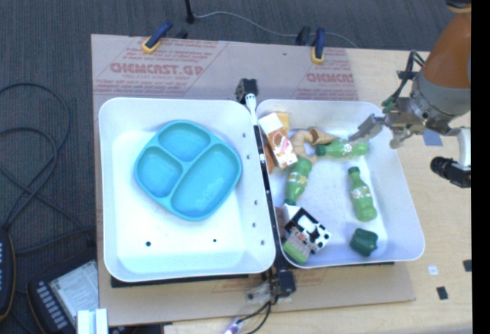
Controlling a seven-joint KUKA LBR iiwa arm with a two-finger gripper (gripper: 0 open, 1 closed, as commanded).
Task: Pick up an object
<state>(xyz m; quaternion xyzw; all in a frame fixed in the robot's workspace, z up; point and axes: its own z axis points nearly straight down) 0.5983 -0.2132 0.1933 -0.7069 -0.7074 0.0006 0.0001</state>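
Camera view: gripper point(380, 128) tips blur above a green bottle point(341, 148).

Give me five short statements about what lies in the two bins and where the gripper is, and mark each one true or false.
1. A blue divided plate lies in the left bin. True.
2. The plate has two compartments. False: it has three.
3. The right bin holds several green bottles, one of them lying near its right wall. True.
4. The black-and-white cow toy sits at the far end of the right bin. False: it sits at the near end, by the divider between the bins.
5. The gripper hangs over the left bin. False: it is at the far right corner of the right bin, close to a green bottle.
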